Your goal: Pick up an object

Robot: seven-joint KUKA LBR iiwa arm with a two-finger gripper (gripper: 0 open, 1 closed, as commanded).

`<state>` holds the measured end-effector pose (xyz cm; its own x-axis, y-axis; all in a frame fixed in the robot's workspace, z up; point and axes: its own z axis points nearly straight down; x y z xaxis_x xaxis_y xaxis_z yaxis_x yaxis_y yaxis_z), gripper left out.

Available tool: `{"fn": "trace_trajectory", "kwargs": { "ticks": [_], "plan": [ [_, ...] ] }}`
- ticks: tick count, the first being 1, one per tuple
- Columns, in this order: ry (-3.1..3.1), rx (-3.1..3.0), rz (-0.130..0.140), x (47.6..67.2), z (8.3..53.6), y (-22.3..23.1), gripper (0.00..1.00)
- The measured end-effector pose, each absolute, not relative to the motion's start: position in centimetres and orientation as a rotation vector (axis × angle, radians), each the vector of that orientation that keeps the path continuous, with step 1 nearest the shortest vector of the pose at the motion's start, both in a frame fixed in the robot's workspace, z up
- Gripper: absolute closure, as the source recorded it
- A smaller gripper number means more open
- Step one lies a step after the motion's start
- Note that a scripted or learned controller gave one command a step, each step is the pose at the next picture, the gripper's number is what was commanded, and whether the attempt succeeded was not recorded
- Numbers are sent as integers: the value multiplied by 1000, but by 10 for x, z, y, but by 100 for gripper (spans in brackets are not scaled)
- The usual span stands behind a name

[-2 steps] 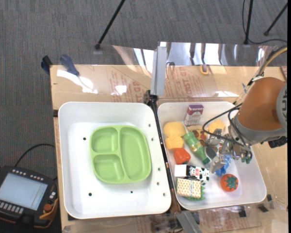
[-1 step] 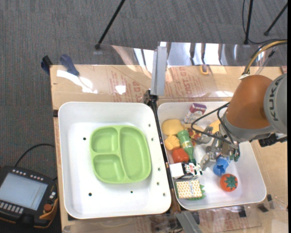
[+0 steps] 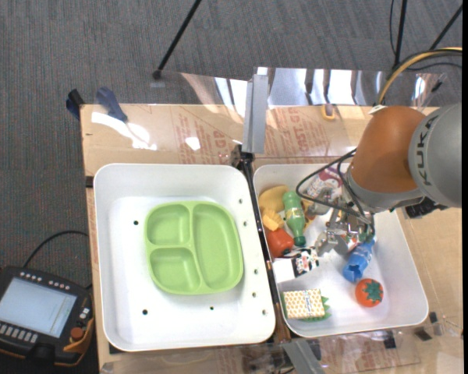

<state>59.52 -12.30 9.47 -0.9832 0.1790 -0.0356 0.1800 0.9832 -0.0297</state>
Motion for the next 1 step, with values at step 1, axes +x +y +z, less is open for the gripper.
{"fn": "trace_trajectory", "kwargs": {
  "ticks": [1],
  "plan": [
    [3093, 549, -1, 533, 87, -141, 0]
  ]
}}
